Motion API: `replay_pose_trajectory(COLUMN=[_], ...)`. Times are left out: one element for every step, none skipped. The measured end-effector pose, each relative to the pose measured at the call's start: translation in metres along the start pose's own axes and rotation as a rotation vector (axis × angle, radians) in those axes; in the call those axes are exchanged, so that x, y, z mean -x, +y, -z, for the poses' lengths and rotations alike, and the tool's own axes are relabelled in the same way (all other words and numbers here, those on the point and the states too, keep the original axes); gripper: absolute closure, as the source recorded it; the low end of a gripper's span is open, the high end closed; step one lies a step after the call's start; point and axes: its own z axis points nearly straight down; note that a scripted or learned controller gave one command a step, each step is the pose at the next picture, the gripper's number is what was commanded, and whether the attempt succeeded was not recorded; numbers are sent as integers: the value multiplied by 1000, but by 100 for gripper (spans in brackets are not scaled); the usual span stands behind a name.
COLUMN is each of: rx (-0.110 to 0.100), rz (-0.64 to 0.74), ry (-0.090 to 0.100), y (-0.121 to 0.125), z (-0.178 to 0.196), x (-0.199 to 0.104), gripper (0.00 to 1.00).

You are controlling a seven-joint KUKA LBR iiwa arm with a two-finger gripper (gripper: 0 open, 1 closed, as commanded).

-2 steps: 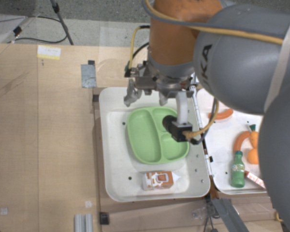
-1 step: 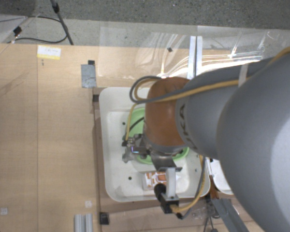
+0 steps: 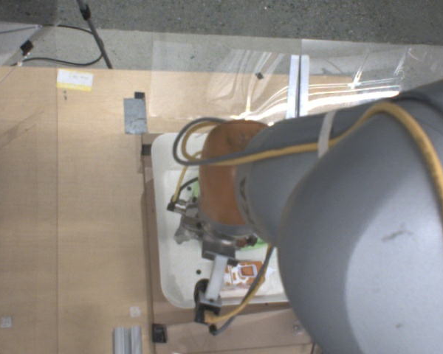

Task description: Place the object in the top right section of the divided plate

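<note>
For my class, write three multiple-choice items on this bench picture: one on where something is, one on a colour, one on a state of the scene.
1. Where does the arm enter the view?
A. from the left
B. from the right
C. from the bottom left corner

2. What colour is the band above the wrist?
A. blue
B. green
C. orange

3. How does the arm stand to the white bin?
A. it reaches over the bin and covers much of it
B. it lies flat on the wooden bench, left of the bin
C. it is folded away from the bin

Answers: 1 B, its grey bulk fills the right side. 2 C, the band shows orange-brown. 3 A, the bin's left rim shows beside the wrist.
</note>
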Motion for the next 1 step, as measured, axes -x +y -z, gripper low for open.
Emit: replay_pose_trajectory(rx=[0], rz=[-182], ry=[2], y=[1], z=[-72], x=[0], gripper=[0])
